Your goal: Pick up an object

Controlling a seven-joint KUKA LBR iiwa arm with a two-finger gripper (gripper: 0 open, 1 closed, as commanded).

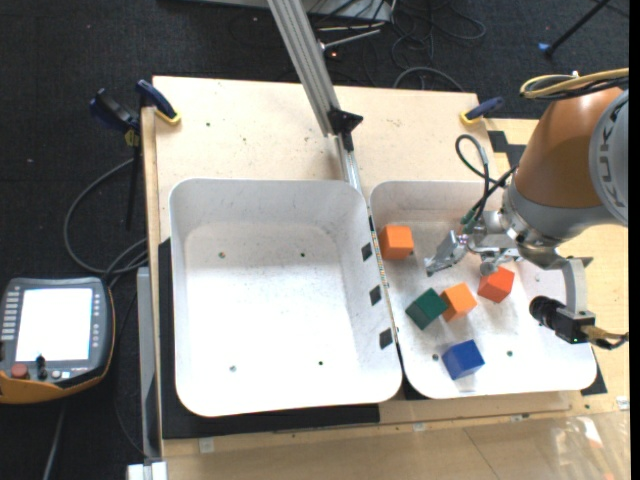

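Several cubes lie in the right bin (560, 373). An orange cube (397, 239) sits near its far left. A green cube (427, 309) touches a second orange cube (459, 300) in the middle. A red cube (496, 284) lies just right of them, and a blue cube (463, 358) is near the front. My gripper (468, 260) hangs low over the middle of this bin, open, with nothing between its fingers. One fingertip (438, 263) points left toward the first orange cube; the other is just above the red cube.
The left bin (200, 298) stands beside the right one, sharing a dividing rim. A slanted metal rail (310, 58) runs from the top down to the bins' junction. Cables loop by the wrist. A teach pendant (55, 338) lies off the bench at the left.
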